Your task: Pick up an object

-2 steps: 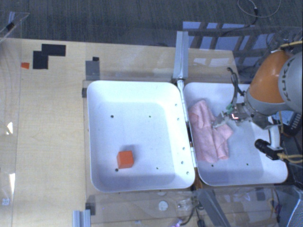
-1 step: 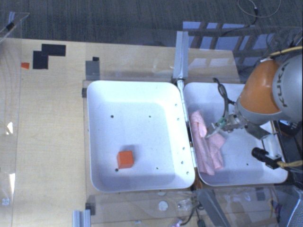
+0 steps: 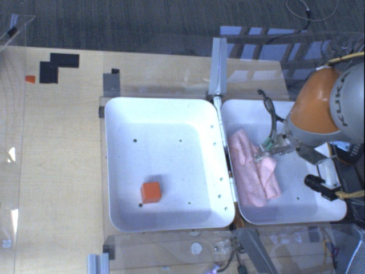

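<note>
Jaws (image 3: 268,149) are pressing at the pink cloth's (image 3: 254,170) two-o'clock edge, grip unclear, needing a deep pinch before lifting.

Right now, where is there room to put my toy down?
The left bin has bare floor all around the orange block. The right bin is crowded: the pink cloth and the gripper fill its middle, leaving room along its near edge.

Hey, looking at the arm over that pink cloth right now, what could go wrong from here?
The end effector sits at the pink cloth's upper right edge, so a grasp may pinch only a fold that slips free. The cloth also lies against the right bin's wall next to the left bin; lifting could drag it over the divider. The orange block lies far off in the left bin.
</note>
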`<state>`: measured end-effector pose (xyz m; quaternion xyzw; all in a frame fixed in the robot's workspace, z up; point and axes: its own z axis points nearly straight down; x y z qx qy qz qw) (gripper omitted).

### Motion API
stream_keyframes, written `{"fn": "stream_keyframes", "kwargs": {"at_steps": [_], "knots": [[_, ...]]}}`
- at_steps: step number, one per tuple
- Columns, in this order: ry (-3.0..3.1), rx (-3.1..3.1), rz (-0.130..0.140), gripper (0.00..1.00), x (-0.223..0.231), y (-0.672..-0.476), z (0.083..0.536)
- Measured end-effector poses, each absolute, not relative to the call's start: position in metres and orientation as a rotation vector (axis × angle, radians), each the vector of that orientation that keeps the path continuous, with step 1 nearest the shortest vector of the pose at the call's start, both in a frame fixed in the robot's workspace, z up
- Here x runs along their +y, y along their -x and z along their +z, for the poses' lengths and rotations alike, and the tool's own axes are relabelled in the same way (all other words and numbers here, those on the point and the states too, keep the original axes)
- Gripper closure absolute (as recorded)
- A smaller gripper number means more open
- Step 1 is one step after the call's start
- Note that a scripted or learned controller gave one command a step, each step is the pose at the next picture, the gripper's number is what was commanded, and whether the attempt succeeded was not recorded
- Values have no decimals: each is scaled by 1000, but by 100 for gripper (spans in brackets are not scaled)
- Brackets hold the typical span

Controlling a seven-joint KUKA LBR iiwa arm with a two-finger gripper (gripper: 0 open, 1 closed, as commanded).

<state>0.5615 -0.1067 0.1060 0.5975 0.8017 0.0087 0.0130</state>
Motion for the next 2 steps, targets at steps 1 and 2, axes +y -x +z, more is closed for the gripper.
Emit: {"fn": "stream_keyframes", "kwargs": {"at_steps": [1, 2], "knots": [[-2032, 2384, 10, 100, -69, -628, 271], [-1341, 2833, 3, 100, -90, -630, 231]]}}
